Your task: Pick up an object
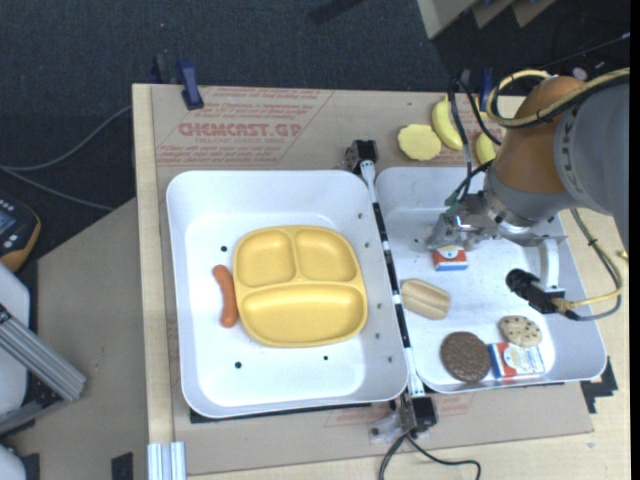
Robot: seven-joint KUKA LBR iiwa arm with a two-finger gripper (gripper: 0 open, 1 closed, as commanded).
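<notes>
Two shallow white bins sit side by side on a bench topped with brown printed cardboard [240,118]. The left bin [195,268] holds a yellow three-compartment plate [298,286] near its middle, with an orange toy sausage [226,295] lying lengthwise just beside the plate's left edge. The right bin [590,353] contains five small objects: a small red, white and blue carton [451,259] in the upper middle; a tan bread roll [425,298] near the left wall, below the carton; a dark brown round cookie [465,356] toward the lower wall; a pale chocolate-chip cookie [520,330] to the right of it; and a flat red, white and blue packet [518,361] just beside the brown cookie and just below the pale cookie. The grey arm, with its orange band [535,133], reaches in from the right and bends down over the upper part of the right bin. The gripper [455,230] hangs low directly above the small carton, its metal tip close to the carton's top edge; whether the two touch cannot be told. Whether the fingers are spread or pressed together cannot be told, since the wrist body hides them. Outside the bins, on the cardboard beyond the right bin's upper wall, lie yellow toy pieces [420,141], partly behind the arm's cables. A blue clamp [188,83] grips the cardboard's far left edge.
</notes>
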